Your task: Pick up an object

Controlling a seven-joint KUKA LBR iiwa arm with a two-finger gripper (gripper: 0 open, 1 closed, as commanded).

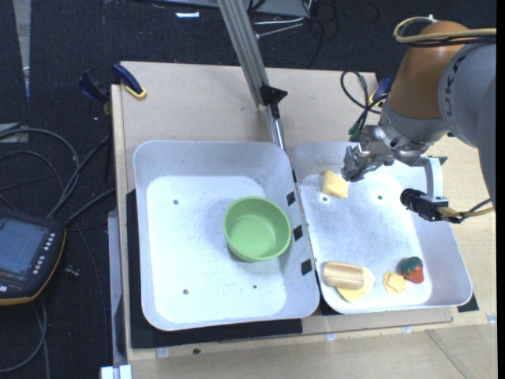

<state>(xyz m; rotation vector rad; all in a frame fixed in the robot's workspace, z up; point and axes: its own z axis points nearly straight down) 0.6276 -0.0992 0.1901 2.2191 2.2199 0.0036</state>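
Note:
A pale yellow wedge (334, 185) lies near the far left corner of the right bin (394, 219). My gripper (353, 169) hangs just to its right and a little above it, tips pointing down toward the bin floor. At the right bin's near side lie a tan bun on a yellow piece (346, 278), a small yellow chunk (394, 283) and a red strawberry-like toy (413, 269). A green bowl (256, 228) stands upright in the left bin (181, 235).
A slanted metal pole (248, 50) with a black clamp rises behind the bins' shared edge. Cables and a black box (422, 202) hang off my wrist over the right bin. A blue and yellow clamp (126, 81) sits at the bench's far left corner.

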